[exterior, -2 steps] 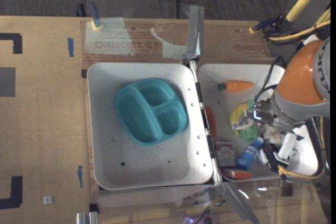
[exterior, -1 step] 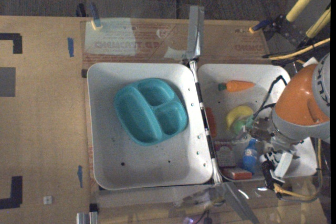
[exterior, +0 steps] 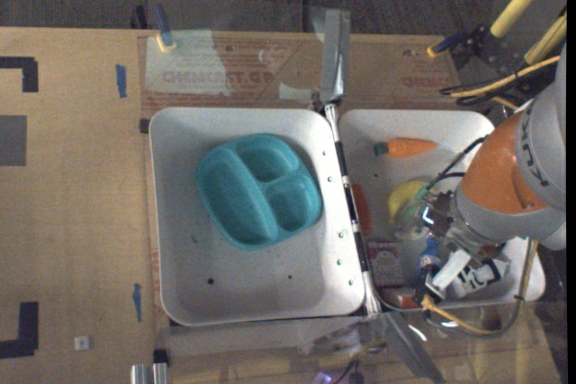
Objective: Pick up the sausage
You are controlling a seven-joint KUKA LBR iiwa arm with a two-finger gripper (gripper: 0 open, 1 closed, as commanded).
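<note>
- Sausage (exterior: 360, 208) — lies along the right bin's (exterior: 360, 132) left wall.
- Gripper (exterior: 438, 276) — low in that bin; jaw state cannot be told.
- Carrot (exterior: 409, 147), yellow fruit (exterior: 405, 196) — nearby.
- Teal divided plate (exterior: 259, 190) — left bin (exterior: 175, 238).

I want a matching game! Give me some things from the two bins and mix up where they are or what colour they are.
Things:
1. divided plastic plate
2. orange toy carrot
3. round yellow toy fruit
4. slim reddish toy sausage

Clues:
A. along the right bin's left wall
B. teal, alone in the left bin
C. near the right bin's far edge
D. middle of the right bin, beside the arm's wrist

Pairs: 1-B, 2-C, 3-D, 4-A
</note>
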